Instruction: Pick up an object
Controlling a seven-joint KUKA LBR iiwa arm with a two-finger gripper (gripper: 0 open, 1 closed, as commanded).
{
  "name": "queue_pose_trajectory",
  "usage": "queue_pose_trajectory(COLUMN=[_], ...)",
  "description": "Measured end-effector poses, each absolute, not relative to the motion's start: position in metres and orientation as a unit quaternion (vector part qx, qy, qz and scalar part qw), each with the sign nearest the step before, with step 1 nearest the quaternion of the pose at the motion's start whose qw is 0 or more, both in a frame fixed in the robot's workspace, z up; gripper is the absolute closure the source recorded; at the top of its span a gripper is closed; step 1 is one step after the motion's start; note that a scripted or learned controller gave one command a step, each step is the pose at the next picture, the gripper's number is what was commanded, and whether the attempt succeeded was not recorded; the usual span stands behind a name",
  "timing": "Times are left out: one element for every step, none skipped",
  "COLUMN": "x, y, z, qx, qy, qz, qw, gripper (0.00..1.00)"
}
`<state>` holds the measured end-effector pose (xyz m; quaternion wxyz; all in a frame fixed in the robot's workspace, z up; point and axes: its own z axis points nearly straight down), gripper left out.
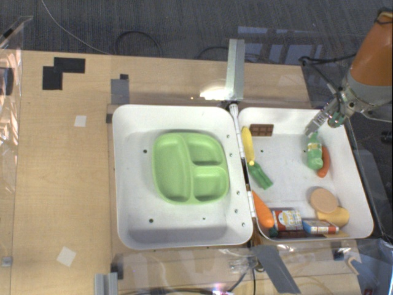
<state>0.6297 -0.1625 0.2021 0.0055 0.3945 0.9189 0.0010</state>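
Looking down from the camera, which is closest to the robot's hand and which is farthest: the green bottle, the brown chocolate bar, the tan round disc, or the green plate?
Measured from the hand:
1. Green bottle, just below it.
2. Brown chocolate bar, at the right bin's top left.
3. Tan round disc, toward that bin's lower right.
4. Green plate, over in the left bin.
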Motion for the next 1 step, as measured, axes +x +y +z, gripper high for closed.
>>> queue_pose_trajectory(x=[0.6613], y=[-0.0953], z=[0.2143], qx=[0.464], qy=[0.886], qz=[0.0024], qw=[0.004], gripper=[1.00])
